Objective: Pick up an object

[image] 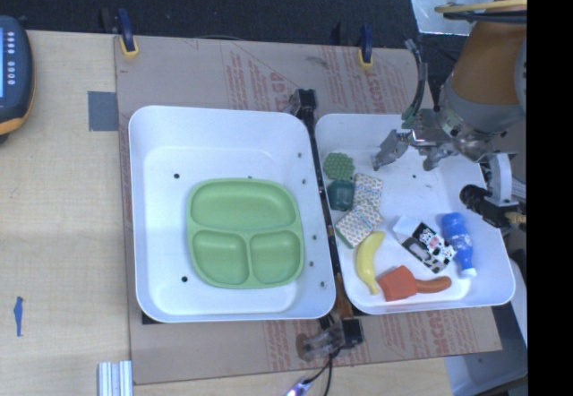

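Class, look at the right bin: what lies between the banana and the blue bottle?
In the camera view, a black-and-white patterned block lies between the banana and the blue bottle, on the right bin floor. The orange toy sits just below that stretch.

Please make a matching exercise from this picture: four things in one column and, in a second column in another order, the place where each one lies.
Things:
1. green divided plate
2. banana
3. blue bottle
4. claw

Places:
a. over the upper part of the right bin
b. in the left bin
c. near the right wall of the right bin
d. in the right bin, just left of the orange toy

Pairs: 1-b, 2-d, 3-c, 4-a
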Controlling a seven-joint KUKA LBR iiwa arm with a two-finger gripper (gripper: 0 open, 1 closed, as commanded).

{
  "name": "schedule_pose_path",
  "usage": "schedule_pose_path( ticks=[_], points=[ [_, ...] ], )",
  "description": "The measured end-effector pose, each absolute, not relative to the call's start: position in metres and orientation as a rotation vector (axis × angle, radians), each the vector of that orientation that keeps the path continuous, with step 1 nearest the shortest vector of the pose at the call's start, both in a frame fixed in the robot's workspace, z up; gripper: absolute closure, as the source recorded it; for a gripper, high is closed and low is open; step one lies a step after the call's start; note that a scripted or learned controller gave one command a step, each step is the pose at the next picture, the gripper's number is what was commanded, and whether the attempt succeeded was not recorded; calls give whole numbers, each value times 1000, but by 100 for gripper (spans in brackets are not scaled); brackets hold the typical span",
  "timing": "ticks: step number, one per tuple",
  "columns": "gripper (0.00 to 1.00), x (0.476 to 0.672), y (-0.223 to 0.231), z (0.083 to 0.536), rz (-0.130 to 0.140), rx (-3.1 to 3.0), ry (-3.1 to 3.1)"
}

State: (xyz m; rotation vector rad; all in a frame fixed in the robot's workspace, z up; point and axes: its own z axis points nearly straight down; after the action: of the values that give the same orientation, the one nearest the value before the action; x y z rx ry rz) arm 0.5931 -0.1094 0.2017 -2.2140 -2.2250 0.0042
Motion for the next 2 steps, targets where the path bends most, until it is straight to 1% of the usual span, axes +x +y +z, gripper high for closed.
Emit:
schedule_pose_path(
  ticks=[1, 2],
  points=[
    [0, 545, -92, 141, 13, -2209, -2219],
    [0, 544, -204, 90, 7, -2225, -2215]
  ],
)
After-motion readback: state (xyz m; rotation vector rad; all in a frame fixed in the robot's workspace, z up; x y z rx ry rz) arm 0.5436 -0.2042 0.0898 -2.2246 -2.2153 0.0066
